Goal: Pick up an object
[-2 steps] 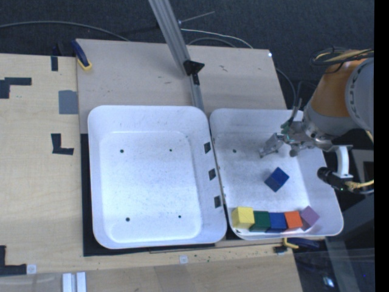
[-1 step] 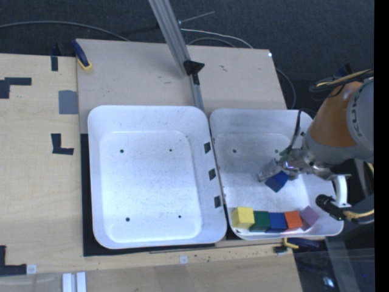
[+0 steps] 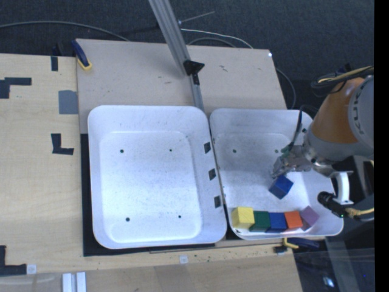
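My gripper (image 3: 283, 173) reaches down into the right bin (image 3: 249, 139) from the right, under the orange-banded wrist. A blue cube (image 3: 281, 188) hangs tilted right at the fingertips, its top corner pinched between them. It looks slightly larger than the other cubes, as if raised off the bin floor. Along the bin's front wall runs a row of cubes: yellow (image 3: 244, 216), green (image 3: 261, 219), blue (image 3: 278, 222), orange (image 3: 293, 219) and purple (image 3: 309, 215).
The left bin (image 3: 146, 175) lies beside the right one, sharing a ridge with black clips (image 3: 212, 174). A metal pole (image 3: 173, 32) slants over the bench behind the bins. Cables trail at the far right near the arm.
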Controlling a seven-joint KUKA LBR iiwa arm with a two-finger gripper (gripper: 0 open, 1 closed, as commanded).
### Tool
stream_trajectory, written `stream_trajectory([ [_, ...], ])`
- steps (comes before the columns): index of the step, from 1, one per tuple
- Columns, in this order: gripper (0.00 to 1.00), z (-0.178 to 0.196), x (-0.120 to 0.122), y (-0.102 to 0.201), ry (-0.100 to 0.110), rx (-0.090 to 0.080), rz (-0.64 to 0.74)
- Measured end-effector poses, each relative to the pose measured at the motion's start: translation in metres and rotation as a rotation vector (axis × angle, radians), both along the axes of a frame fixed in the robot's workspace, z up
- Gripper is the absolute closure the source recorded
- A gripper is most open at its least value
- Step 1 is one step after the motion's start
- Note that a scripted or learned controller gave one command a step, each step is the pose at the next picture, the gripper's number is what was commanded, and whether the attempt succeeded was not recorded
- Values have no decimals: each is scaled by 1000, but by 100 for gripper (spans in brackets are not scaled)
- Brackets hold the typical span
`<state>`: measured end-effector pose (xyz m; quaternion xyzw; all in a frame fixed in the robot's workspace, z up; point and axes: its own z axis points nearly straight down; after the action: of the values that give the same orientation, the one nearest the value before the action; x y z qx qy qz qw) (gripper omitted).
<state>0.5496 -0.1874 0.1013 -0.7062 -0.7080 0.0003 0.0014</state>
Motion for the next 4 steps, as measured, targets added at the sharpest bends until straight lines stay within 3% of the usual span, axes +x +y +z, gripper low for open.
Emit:
stream_trajectory([
  [1,0,-1,0,0,1,0,0],
  [2,0,-9,-46,10,-1,-3,-3],
  [3,100,-1,-45,12,2,1,-1],
  [4,100,94,20,131,-8,1,9],
])
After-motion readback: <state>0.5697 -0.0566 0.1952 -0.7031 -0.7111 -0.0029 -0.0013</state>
